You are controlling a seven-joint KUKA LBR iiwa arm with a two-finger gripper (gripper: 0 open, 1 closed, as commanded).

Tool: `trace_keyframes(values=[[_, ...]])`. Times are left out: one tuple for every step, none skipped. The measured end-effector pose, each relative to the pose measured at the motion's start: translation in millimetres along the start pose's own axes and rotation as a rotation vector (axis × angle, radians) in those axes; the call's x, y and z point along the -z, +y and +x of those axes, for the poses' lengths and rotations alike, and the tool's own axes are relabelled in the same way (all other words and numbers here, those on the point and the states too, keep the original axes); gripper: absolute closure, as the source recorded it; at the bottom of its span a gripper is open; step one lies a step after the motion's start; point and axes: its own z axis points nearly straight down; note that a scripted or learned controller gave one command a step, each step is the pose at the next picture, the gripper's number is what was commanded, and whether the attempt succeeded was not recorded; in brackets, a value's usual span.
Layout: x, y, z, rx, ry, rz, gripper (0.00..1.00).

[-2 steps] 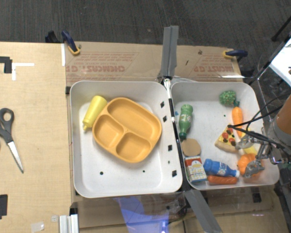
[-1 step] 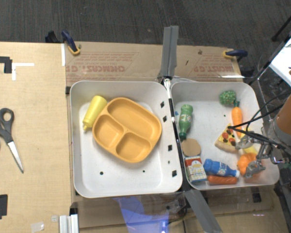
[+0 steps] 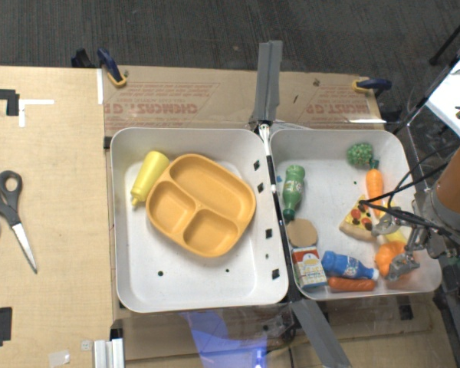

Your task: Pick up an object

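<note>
My gripper [image 3: 405, 254] hangs low over the near right corner of the right bin [image 3: 331, 150], with the arm coming in from the right edge. Just left of it lie an orange fruit [image 3: 384, 258] and a yellow piece [image 3: 393, 238]. A pizza slice [image 3: 359, 218] lies a little farther left, and a carrot [image 3: 375, 185] and a broccoli [image 3: 359, 155] lie beyond it. Along the near wall are a blue bottle [image 3: 346, 265], a red sausage [image 3: 351, 284] and a small carton [image 3: 310, 269]. I see nothing held in the gripper.
A green bottle [image 3: 292, 189] and a brown disc [image 3: 301, 231] lie at the right bin's left side. The left bin [image 3: 138, 282] holds a yellow divided plate [image 3: 200, 213] and a yellow squeeze bottle [image 3: 148, 175]. Scissors [image 3: 12, 213] lie on the bench at far left.
</note>
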Motion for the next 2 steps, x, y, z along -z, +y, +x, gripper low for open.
trace_keyframes(values=[[-0.5, 0.2, -2.5, -0.041, 0.003, -0.005, 0.00], [-0.5, 0.4, -1.2, -0.040, 0.001, -0.004, 0.00]])
